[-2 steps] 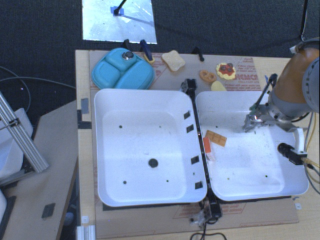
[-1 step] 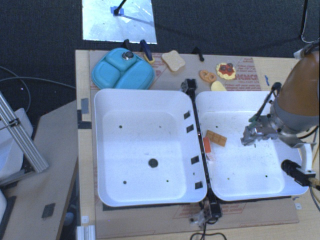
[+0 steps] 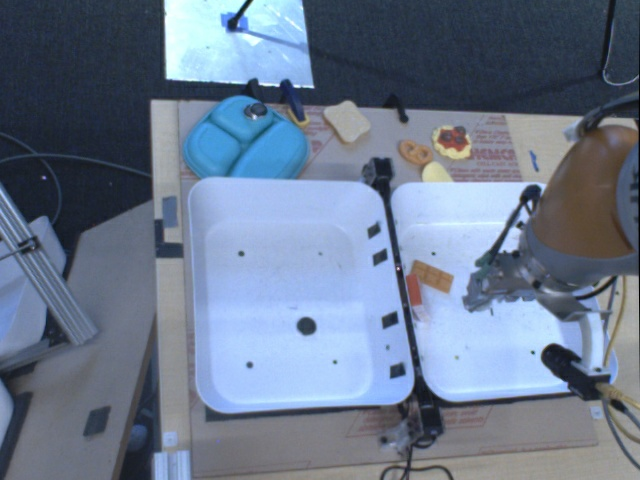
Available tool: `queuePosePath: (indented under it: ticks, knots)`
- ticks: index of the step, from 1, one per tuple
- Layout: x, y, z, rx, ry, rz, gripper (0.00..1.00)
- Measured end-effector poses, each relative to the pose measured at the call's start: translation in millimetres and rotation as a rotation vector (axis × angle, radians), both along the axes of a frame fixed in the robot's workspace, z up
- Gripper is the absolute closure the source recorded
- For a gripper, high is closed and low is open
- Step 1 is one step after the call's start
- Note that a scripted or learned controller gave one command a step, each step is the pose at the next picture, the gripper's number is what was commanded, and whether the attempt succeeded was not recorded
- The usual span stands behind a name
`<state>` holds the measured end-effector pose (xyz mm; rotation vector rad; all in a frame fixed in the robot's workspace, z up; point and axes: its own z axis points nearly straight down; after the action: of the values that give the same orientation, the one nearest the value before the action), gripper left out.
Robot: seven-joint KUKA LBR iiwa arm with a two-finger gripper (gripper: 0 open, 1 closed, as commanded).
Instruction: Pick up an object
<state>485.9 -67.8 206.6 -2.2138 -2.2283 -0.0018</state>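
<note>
While the gripper [image 3: 483, 294] hovers low over the right bin [image 3: 470, 378], whether its claw is spread or pinched cannot be told.
An orange waffle-like piece [image 3: 432, 275] lies just left of it, near the wall between the bins, beside a red strip [image 3: 413, 290]; bare white floor stretches toward the near rim.

Behind the bins — a blue divided plate [image 3: 246, 140] at eleven o'clock, a toast slice [image 3: 347, 121] at twelve, a pretzel [image 3: 414, 152] beside a small pizza [image 3: 452, 141].
</note>
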Motion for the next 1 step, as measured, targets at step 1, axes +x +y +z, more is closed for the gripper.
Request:
queuePosePath:
  ticks: [1]
  knots:
    - [15.6, 63.9, 131.1, 0.002, -0.018, 0.006, 1.0]
